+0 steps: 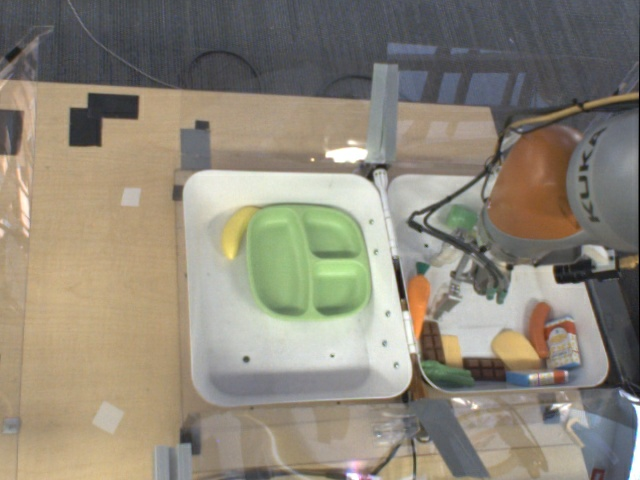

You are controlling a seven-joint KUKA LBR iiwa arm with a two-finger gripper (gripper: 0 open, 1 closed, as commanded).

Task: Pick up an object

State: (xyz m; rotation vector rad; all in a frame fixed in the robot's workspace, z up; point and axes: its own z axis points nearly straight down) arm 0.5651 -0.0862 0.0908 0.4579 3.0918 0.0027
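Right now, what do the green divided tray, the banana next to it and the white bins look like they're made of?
The green divided tray looks like molded plastic: uniform color, rounded compartments, a soft sheen. The banana is probably a plastic toy, smooth and evenly yellow, though a real fruit can't be ruled out from here. The white bins look like thin, matte formed plastic with rounded corners.

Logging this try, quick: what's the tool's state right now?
Tool: cannot be told; it hovers over the right white bin, nothing seen held.
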